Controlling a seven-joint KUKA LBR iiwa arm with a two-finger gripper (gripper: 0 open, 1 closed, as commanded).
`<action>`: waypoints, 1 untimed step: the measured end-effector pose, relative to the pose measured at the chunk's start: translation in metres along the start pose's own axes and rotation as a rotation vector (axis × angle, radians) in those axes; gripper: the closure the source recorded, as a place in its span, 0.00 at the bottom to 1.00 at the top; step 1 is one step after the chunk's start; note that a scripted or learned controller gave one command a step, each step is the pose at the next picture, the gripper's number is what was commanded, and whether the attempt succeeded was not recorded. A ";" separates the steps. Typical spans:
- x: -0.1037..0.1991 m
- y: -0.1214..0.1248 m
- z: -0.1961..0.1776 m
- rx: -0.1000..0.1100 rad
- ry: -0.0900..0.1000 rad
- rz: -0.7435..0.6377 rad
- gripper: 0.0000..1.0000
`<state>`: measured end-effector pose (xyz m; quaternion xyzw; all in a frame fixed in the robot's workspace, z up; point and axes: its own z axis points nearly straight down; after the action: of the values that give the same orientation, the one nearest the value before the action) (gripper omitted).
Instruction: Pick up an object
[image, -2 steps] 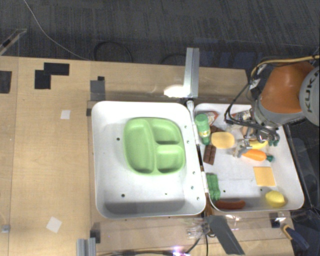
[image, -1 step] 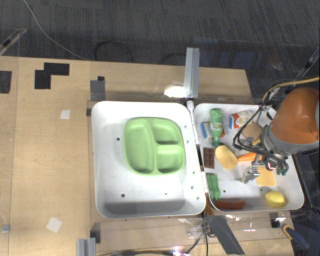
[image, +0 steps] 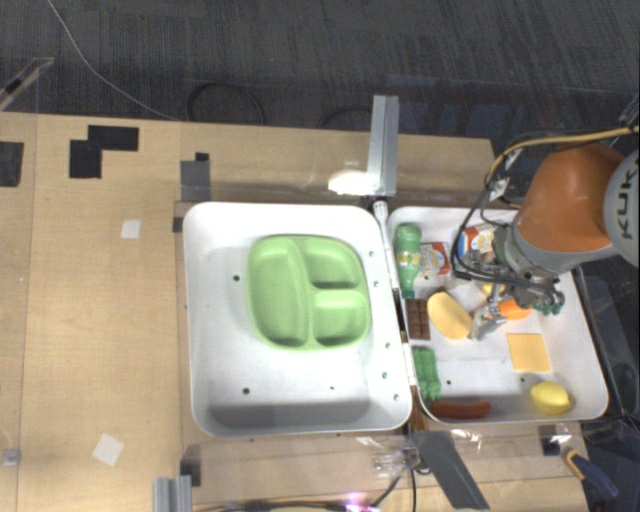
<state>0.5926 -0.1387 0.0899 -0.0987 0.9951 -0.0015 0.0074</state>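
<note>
The gripper (image: 487, 322) hangs low in the right bin (image: 590, 395); whether it is parted or closed I cannot tell. No object shows in its grasp. Nearest the camera, at six o'clock, lie a red sausage (image: 462, 408) and lemon (image: 550, 397); a cheese slice (image: 528, 352) at four; a yellow wedge (image: 449, 315) touching at nine; farther, a green bottle (image: 406, 255) at eleven, likely scattered as candidates.

Wooden bench carrying two white bins

The pale wooden bench (image: 90, 330) is holding a left bin (image: 215, 390) and a right bin (image: 590, 385), sitting side by side and touching along their inner edges. Black angular marks (image: 102, 147) are showing on the bench's far left, and small pale squares (image: 131, 229) are lying on the bare wood left of the bins. A grey metal bracket (image: 383, 145) is standing at the far edge between the bins.
</note>
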 end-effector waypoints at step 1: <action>0.050 0.065 -0.003 -0.001 -0.002 -0.045 0.00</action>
<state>0.5308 -0.0845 0.0915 -0.1213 0.9926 -0.0012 0.0081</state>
